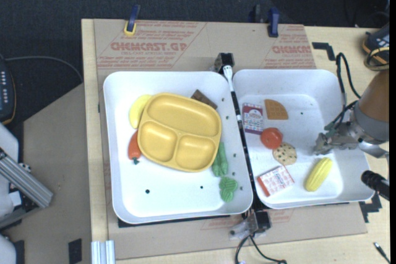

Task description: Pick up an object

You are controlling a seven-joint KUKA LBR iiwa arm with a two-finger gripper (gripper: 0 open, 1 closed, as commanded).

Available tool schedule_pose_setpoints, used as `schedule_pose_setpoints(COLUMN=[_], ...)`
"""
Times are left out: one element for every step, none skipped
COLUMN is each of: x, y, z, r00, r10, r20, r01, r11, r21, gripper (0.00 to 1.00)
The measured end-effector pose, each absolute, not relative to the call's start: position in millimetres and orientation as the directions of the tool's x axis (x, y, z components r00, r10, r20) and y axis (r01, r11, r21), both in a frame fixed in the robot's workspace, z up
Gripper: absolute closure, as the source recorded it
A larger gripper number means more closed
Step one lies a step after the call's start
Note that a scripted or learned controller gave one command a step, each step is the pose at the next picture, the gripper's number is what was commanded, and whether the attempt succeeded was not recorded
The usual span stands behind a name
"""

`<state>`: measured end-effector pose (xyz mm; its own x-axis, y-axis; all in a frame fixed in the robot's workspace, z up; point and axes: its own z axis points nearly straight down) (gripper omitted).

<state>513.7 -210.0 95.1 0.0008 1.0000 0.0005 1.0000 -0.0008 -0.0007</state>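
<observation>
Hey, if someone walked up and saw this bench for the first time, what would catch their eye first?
Probably the big yellow divided plate filling much of the left bin, with green leafy pieces at its lower right edge. Next, the right bin with scattered toy food: a red tomato, a corn cob and a cookie, with the gripper close above the corn.

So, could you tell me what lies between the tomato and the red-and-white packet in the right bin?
The camera view shows a round cookie between the tomato and the packet.
</observation>
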Motion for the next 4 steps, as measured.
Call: schedule_pose_setpoints(x=[516.9,514.7,515.8,546.0], y=[-210,-207,-207,-163], z=[159,203,226,236], r00=[-0.001,-0.002,-0.001,-0.005], r10=[1.0,1.0,1.0,1.0], r20=[-0.003,-0.003,-0.002,-0.001], r01=[1.0,1.0,1.0,1.0], r11=[0.001,0.002,0.001,0.005], r21=[0.007,0.005,0.005,0.004], gripper=[1.0,1.0,1.0,1.0])
